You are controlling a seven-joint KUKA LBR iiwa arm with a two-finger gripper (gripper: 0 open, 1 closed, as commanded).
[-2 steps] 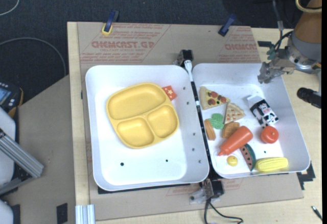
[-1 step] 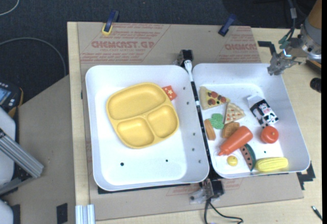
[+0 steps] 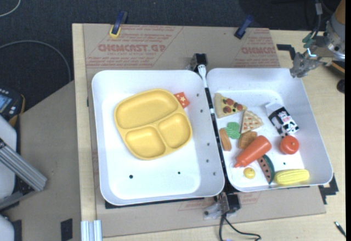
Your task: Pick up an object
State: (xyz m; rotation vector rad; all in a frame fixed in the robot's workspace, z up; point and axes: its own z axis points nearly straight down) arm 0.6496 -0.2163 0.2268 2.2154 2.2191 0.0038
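Observation:
The right bin (image 3: 307, 104) holds several toy foods: a pizza slice (image 3: 229, 105), a triangular cracker-like slice (image 3: 251, 121), a carrot (image 3: 253, 150), a red tomato (image 3: 289, 145), a black-and-white carton (image 3: 281, 117) and a corn cob (image 3: 290, 177). A yellow divided plate (image 3: 152, 123) lies in the left bin (image 3: 109, 168), with a small red block (image 3: 181, 100) at its far right edge. My gripper (image 3: 301, 65) hangs at the right bin's far right corner, above the rim and apart from all the toys. Nothing shows in its grasp.
A green piece (image 3: 233, 129), a brown bun (image 3: 247, 138), a sausage-like piece (image 3: 225, 139), a watermelon slice (image 3: 266, 167) and a small yellow ball (image 3: 249, 173) crowd the right bin's near half. Clamps (image 3: 116, 26) (image 3: 243, 27) pin the cardboard base at the back.

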